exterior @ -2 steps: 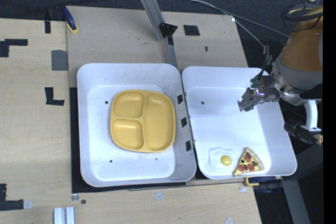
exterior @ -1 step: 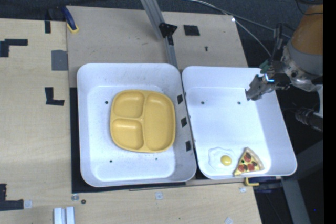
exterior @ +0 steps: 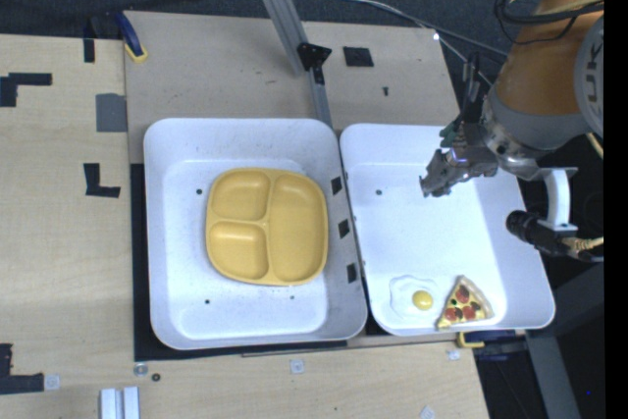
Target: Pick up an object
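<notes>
Plastic toy food, egg [exterior: 413,297] and pizza [exterior: 464,302] side by side at near edge of right bin [exterior: 392,152], likely light, stiff, flat and slippery, best pinched across an edge; gripper [exterior: 439,182] poised over bin's middle, well apart, carrying nothing, opening impossible to tell

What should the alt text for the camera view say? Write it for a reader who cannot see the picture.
A grey and orange robot arm holds its gripper above the right white bin, where a toy fried egg and a toy pizza slice lie near the front edge. The left white bin holds a yellow divided plate.
</notes>
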Motion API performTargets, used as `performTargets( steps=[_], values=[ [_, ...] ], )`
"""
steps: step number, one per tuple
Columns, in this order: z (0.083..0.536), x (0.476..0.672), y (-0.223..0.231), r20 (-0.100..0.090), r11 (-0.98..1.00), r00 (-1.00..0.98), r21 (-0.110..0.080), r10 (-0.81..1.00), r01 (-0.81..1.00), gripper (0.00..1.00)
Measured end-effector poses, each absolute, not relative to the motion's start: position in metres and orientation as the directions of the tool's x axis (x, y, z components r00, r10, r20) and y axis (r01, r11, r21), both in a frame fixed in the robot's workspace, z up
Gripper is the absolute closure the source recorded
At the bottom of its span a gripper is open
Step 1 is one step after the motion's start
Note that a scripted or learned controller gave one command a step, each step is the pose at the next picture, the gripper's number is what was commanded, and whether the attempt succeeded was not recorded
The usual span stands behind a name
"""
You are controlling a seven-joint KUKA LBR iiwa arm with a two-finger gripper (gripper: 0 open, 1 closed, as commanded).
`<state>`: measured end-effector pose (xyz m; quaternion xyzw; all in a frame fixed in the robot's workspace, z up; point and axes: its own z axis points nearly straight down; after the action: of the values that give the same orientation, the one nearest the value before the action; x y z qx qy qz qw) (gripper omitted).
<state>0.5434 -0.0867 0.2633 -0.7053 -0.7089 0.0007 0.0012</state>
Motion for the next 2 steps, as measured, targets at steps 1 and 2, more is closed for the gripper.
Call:
performTargets(
  steps=[1,2],
  values=[
    [0.247,0.547,-0.043,0.000,0.004,-0.004,-0.003,1.000,1.000,1.00],
    [0.234,0.541,0.015,0.001,0.006,-0.006,-0.004,1.000,1.000,1.00]
  ],
)
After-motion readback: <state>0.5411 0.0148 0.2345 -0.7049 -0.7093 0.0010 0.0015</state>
